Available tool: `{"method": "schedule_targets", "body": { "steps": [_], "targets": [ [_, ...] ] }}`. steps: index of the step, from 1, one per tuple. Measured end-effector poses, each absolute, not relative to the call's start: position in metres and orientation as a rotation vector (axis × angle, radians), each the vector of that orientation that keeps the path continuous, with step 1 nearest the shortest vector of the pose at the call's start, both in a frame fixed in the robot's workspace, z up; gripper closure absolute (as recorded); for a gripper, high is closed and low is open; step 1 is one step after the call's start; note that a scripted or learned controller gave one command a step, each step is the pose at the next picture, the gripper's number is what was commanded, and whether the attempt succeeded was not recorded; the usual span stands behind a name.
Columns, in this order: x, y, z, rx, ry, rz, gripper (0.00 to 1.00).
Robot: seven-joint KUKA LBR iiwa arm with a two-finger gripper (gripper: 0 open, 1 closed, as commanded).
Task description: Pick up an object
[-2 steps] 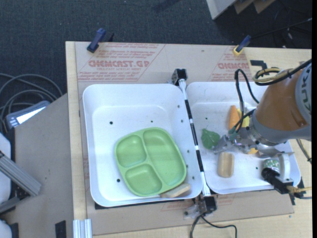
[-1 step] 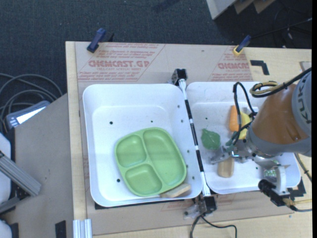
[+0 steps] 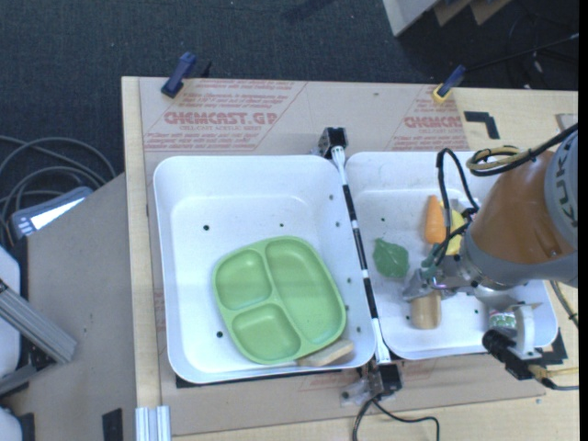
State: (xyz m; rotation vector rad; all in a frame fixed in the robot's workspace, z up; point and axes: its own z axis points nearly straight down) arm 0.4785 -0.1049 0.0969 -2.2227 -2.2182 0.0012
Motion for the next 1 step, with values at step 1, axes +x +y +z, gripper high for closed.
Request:
{"method": "schedule_targets", "body": {
  "steps": [1],
  "targets": [
    [0.541, -0.0413, 0.2099, -2.221, -2.223, -0.002, 1.0]
  ]
}}
